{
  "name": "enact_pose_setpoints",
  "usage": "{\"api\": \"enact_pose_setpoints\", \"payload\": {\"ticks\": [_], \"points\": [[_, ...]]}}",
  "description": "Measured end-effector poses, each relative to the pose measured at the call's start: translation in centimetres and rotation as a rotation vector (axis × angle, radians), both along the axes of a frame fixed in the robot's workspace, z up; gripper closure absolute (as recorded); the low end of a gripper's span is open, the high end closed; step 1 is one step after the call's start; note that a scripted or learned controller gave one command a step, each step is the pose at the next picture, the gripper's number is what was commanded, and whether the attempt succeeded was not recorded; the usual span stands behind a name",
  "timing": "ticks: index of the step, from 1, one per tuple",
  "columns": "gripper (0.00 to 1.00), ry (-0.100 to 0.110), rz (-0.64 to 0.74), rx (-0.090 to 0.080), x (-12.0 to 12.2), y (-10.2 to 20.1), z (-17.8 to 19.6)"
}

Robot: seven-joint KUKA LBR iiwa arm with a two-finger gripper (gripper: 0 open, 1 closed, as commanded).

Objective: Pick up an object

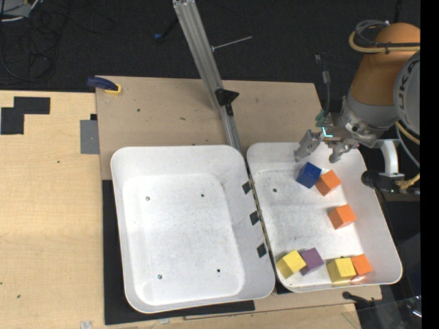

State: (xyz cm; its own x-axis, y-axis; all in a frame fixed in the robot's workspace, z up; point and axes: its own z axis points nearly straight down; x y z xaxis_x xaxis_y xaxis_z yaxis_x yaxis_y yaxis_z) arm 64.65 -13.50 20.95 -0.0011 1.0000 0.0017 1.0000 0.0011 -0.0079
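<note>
I see the surface [171,115] carrying two shallow white bins side by side. The left bin [137,166] sits toward the surface's near left; the right bin [288,211] lies against it, reaching the surface's right edge. My arm [381,81] comes in over the right bin's far right corner. Its claw [321,149] hangs above that bin's far edge with both fingers spread apart and nothing between them. Just under the claw, near the far edge, a blue cube [309,175] touches an orange cube [329,181]. Another orange cube [341,215] sits nearer the right edge at mid-bin. Along the near edge lie a yellow cube [291,262] touching a purple cube [311,258], then a second yellow cube [340,269] touching a small orange cube [361,264].
</note>
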Motion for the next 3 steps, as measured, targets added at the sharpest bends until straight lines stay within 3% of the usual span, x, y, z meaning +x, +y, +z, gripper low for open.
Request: {"api": "enact_pose_setpoints", "payload": {"ticks": [1, 3], "points": [[0.0, -0.005, 0.002, -0.001, 0.1, 0.0, 0.3], [0.0, -0.007, 0.004, -0.003, 1.3, 0.2, -8.3]]}}
